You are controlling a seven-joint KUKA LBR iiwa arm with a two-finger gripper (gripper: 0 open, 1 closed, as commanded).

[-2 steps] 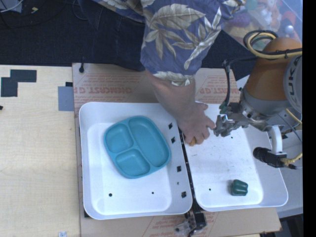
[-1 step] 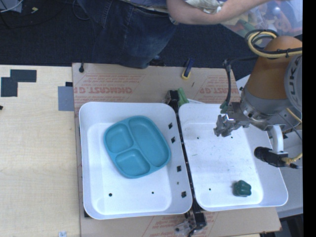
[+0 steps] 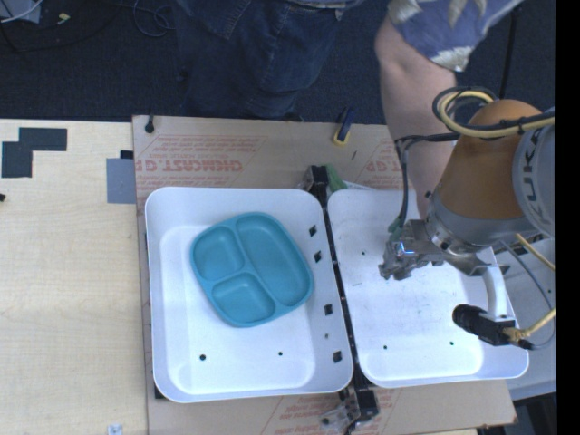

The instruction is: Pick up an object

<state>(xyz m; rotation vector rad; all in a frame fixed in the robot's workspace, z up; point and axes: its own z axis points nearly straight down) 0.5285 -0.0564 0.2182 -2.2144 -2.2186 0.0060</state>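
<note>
My one camera sits fixed above the table (image 3: 63,315), looking down at a slant, far enough back to take in the left bin (image 3: 168,352) and right bin (image 3: 426,352). My arm (image 3: 485,175) reaches in from the view's right edge.

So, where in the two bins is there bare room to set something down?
Left bin: a bare strip runs along the near wall, in front of the plate; the plate crowds the middle. Right bin: the floor between the gripper and the near wall is bare. Its far right side is crowded by the arm.
</note>
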